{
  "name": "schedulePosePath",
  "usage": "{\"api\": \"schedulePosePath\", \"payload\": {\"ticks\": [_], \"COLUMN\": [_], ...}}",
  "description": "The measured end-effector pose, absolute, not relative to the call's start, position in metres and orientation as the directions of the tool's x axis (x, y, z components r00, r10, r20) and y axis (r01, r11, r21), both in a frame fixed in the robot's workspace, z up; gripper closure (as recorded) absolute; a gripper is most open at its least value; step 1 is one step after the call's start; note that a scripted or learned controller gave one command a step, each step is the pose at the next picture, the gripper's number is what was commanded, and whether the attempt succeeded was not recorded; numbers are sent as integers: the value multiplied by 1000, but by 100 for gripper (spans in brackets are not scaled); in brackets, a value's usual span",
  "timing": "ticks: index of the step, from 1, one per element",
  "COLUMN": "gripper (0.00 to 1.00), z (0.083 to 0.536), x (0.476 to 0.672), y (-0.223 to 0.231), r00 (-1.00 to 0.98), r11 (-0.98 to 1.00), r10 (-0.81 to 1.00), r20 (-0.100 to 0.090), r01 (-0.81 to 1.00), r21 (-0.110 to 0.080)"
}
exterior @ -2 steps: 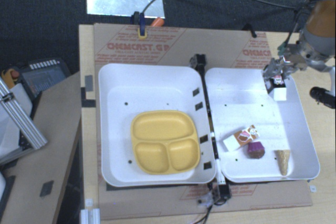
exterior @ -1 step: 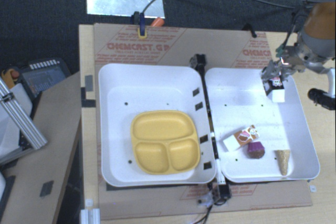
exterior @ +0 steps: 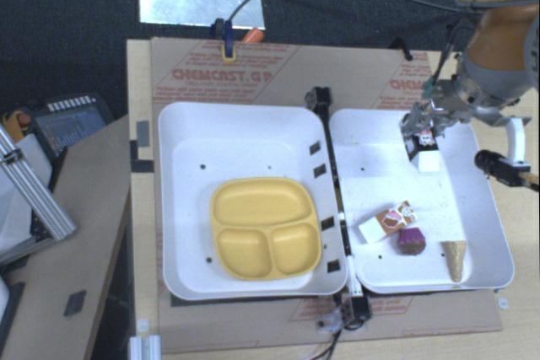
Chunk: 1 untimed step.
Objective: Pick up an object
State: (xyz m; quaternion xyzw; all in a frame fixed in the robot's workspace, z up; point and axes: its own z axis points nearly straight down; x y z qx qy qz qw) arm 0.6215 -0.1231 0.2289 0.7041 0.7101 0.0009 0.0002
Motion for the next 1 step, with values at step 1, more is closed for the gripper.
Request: {"api": "schedulePosePath", "payload": {"ticks": [1], "gripper": [100], "z": [233], "x": [608], "y": [-62], "r00": [-10], "r11": [10], "r10": [1000], "r20": [3], "r01": [1000], "r21": [0]}}
